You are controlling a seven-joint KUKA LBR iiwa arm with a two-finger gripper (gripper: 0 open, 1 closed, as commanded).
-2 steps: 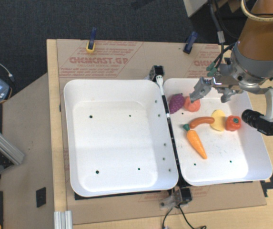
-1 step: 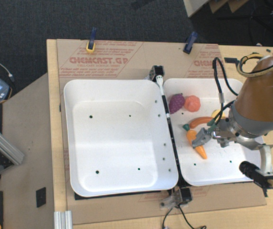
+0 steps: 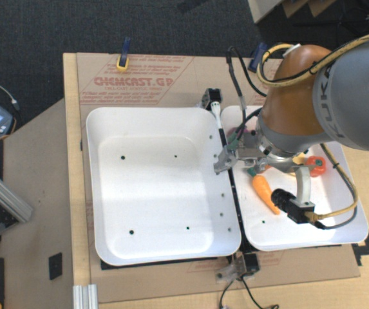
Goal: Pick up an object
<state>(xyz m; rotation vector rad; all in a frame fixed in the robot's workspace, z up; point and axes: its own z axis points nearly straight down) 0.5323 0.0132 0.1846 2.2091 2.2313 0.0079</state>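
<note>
The arm's orange wrist band and grey body point(image 3: 300, 102) hang over the right bin point(image 3: 339, 227) and cover much of it. My gripper point(image 3: 264, 165) sits low under the wrist, near the bin's left side, mostly hidden by the arm. An orange carrot-shaped object point(image 3: 265, 193) lies on the bin floor just below and in front of the gripper. A red and orange object point(image 3: 315, 165) lies to the right, partly under the arm. A small green piece point(image 3: 254, 171) shows by the gripper. I see nothing lifted.
The left bin point(image 3: 107, 237) stands beside the right one; their walls meet in a ridge point(image 3: 230, 192) close to the gripper. Black cables and a black connector point(image 3: 295, 209) trail over the right bin. A cardboard sheet point(image 3: 139, 76) lies under both bins.
</note>
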